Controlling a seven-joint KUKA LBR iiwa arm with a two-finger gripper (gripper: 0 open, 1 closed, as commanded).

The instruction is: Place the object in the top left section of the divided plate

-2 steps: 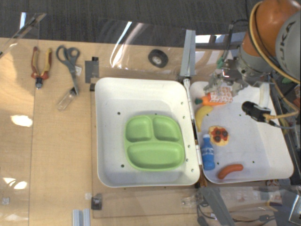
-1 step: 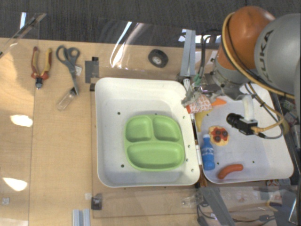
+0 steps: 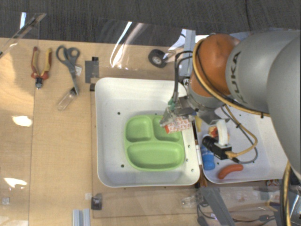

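One fixed cam above bench (image 3: 56, 173), looking down at slant on both bins (image 3: 108, 126), arm (image 3: 263, 69) entering right.

Arm (image 3: 244, 74) over green divided plate (image 3: 153, 149); red-white object (image 3: 178, 124) at plate's right section.

A pale wooden bench (image 3: 51, 149) with bright light patches stands against dark grey carpet (image 3: 117, 4).

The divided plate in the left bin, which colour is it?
The plate is light green, seen clearly in the camera view against the white bin.
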